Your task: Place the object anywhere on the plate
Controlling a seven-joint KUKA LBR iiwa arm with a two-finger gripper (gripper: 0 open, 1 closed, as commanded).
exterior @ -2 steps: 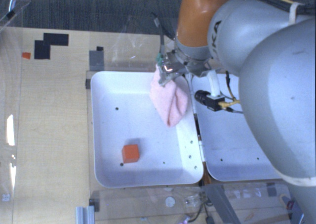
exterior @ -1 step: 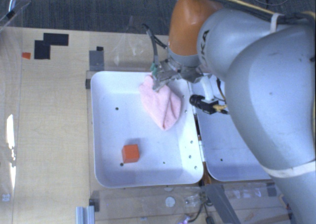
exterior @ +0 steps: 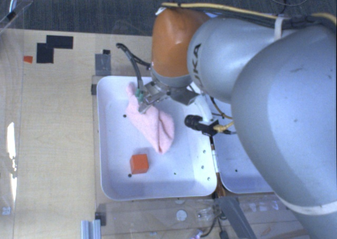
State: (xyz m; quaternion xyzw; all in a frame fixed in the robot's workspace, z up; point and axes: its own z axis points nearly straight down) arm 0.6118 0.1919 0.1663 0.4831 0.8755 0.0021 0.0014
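Closest to you, a small orange block [exterior: 139, 163] sits flat on the floor of the left white bin [exterior: 112, 143], near its front edge. Just behind it lies a pink cloth [exterior: 159, 126], long and soft, a bit crumpled, running from beside the block up toward the back of the bin. The gripper [exterior: 145, 101] is right at the far end of that cloth, so the cloth is most likely the thing to move. You cannot tell if the gripper is open or closed on it. The cloth lies on the bin floor, so to my eye the job is only starting: lifting, carrying and putting it down are all left.
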